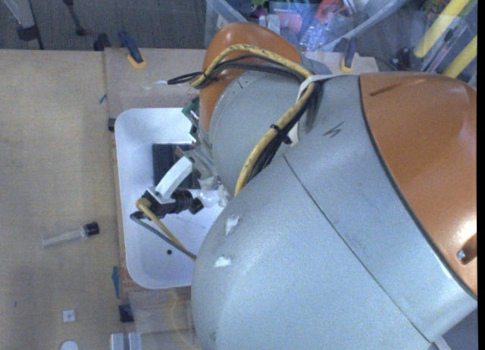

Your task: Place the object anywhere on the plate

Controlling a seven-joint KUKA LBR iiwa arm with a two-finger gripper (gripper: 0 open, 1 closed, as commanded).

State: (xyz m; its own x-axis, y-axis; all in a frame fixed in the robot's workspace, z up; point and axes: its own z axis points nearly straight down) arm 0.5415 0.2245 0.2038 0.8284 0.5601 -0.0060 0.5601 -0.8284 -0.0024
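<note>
Pincer (206, 188) is down low inside the white bin (148, 261), tucked under the wrist, and whether it is spread or pressed together I cannot tell from here. Just beside it, up and toward the view's left, a black block (168, 160) lies flat on the bin floor. That is probably the object to lift, though I can't read its long axis. The grey arm (318, 227) leans in steeply from the right, its bulk covering the rest of the bins.

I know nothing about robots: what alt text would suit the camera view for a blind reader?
A big grey robot arm with an orange band leans in from the right over a shallow white bin. A dark flat thing lies in the bin, partly hidden by the arm.
</note>
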